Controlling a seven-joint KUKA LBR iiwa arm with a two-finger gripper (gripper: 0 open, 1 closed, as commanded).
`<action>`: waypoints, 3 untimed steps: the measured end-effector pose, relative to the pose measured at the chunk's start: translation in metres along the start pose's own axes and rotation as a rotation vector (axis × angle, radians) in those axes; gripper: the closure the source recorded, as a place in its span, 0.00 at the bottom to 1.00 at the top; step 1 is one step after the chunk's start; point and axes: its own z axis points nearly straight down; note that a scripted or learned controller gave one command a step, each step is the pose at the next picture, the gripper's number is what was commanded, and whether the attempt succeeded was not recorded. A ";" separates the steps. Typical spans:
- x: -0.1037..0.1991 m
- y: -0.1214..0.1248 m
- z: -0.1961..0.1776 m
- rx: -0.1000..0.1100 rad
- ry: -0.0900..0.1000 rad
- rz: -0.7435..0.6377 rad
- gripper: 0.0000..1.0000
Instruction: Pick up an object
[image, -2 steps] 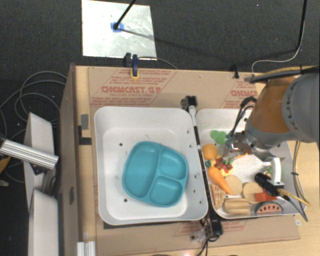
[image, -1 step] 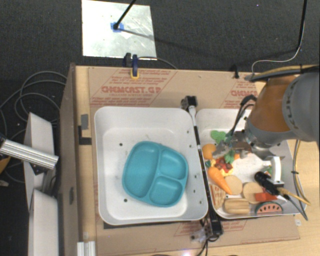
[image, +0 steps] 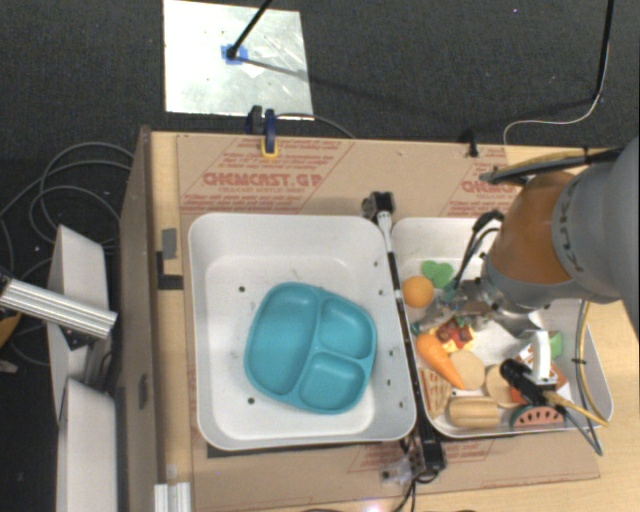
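Left bin (image: 215, 300): one teal divided plate (image: 310, 347), lying flat, about centred, a bit toward the near edge. Right bin (image: 437, 234): cluttered with toy food, all pick candidates sit here. Orange ball (image: 416, 291) is against the left wall, with a green piece (image: 437, 271) just beyond it. Carrot (image: 438, 355) lies nearer the camera than the ball, tan roll (image: 472, 411) at the near rim, watermelon slice (image: 545, 415) in the near right corner. Gripper (image: 470, 312) is low in the right bin, just right of the ball and close above the carrot. Claw state: can't tell, arm (image: 570, 240) blocks the view. Arm covers the bin's right half.
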 end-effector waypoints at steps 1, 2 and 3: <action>-0.018 0.040 -0.002 -0.006 -0.002 -0.005 0.00; -0.038 -0.053 -0.002 -0.001 -0.001 0.004 0.00; -0.048 0.053 -0.066 -0.016 -0.005 -0.008 0.00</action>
